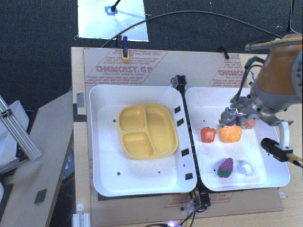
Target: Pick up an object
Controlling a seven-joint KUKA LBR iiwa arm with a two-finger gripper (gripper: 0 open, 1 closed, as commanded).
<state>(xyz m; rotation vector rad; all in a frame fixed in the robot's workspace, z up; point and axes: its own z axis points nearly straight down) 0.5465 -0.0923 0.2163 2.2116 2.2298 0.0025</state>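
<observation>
On the desk [142, 63], the left bin [102, 141] carries a yellow divided tray [147, 131] lying flat near its middle. In the right bin [272, 174], a small red pepper [208, 135] sits nearest the divider, with an orange pumpkin-shaped toy [230, 134] just beside it. Toward the front lies a purple and green piece [225, 167], and next to that a small clear or whitish item [244, 167], too faint to name. The tool [232, 116] hovers directly over the pumpkin toy's top, close to or touching it; whether it is spread or pinching cannot be told. A reddish-orange object [248, 123] peeks out just beside the tool.
</observation>
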